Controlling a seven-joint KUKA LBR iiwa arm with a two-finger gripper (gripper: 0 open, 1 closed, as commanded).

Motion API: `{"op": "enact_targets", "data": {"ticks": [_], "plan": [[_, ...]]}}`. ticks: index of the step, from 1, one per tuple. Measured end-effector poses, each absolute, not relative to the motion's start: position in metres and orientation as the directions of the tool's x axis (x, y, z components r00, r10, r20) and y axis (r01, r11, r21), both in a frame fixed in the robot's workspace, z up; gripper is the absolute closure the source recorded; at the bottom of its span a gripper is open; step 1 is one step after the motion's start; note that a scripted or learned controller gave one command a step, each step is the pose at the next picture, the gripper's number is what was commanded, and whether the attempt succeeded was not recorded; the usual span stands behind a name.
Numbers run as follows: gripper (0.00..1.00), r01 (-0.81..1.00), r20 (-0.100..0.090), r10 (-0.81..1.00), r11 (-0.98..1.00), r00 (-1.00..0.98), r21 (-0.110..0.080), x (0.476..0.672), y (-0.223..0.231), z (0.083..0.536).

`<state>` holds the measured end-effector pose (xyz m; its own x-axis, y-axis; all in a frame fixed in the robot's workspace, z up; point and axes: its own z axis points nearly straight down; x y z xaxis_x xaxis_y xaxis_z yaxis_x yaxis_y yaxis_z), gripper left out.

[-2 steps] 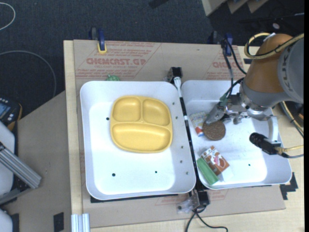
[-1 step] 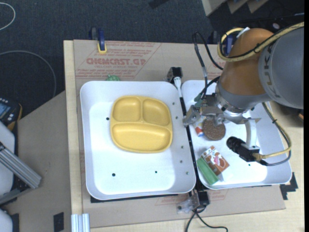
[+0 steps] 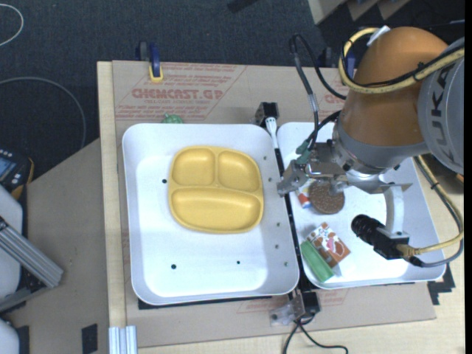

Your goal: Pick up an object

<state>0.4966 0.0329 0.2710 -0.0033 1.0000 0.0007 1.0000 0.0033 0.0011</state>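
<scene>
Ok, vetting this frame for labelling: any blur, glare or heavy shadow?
Camera view: sharp, evenly lit; the yellow plate has a soft sheen, no blown glare; the arm shades the right bin around the brown disc; the gripper there is dark, hard to read.

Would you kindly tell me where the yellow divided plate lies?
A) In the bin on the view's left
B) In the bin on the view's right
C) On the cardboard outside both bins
A: the yellow divided plate rests flat on the floor of the left bin, well inside its white rim and apart from the right bin.
</scene>
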Motion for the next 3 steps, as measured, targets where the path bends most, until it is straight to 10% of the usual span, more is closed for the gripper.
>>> {"op": "enact_targets", "data": {"ticks": [2, 3], "plan": [[0.0, 1.0, 0.001, 1.0, 0.006, -0.006, 0.002, 0.483, 0.111, 0.358], [0.0, 1.0, 0.007, 1.0, 0.005, -0.005, 0.02, 0.48, 0.127, 0.513]]}}
